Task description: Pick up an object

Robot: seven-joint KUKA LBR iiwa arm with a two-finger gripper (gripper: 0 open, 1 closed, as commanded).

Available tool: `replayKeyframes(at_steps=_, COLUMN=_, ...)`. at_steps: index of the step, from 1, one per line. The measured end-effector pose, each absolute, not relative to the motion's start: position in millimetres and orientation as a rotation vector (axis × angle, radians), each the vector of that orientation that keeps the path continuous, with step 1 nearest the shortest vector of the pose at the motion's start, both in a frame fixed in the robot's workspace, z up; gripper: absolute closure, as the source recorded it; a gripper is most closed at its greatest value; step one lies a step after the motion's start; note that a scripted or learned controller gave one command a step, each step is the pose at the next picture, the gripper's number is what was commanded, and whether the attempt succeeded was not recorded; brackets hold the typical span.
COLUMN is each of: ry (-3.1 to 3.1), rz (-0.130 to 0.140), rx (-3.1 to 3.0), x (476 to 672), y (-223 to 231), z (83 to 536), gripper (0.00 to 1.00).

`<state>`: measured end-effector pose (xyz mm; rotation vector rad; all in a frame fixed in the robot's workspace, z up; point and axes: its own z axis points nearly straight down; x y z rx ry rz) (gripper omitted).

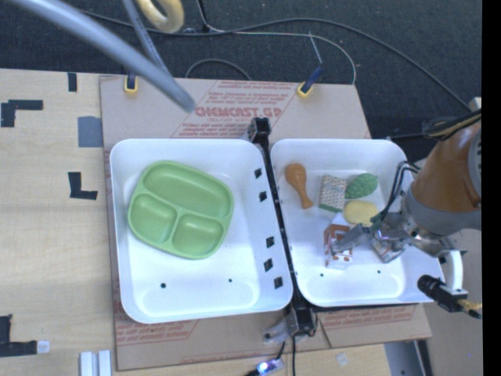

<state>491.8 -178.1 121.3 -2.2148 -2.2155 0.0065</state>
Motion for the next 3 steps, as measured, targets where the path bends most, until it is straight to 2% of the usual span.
replayKeyframes(at_steps=1, ry=-2.218, rz=-0.011, rx=-2.205, x=494.8, y=-171.7, z=83.3, gripper=0.0)
replayKeyframes(at_steps=2, ry=-2.222, rz=-0.016, rx=-2.202, x=497.6, y=-171.1, z=94.0, gripper=1.0)
replayKeyframes(at_steps=3, ry=-2.221, rz=0.003, rx=-2.219, x=492.7, y=-179.0, z=146.1, gripper=1.0)
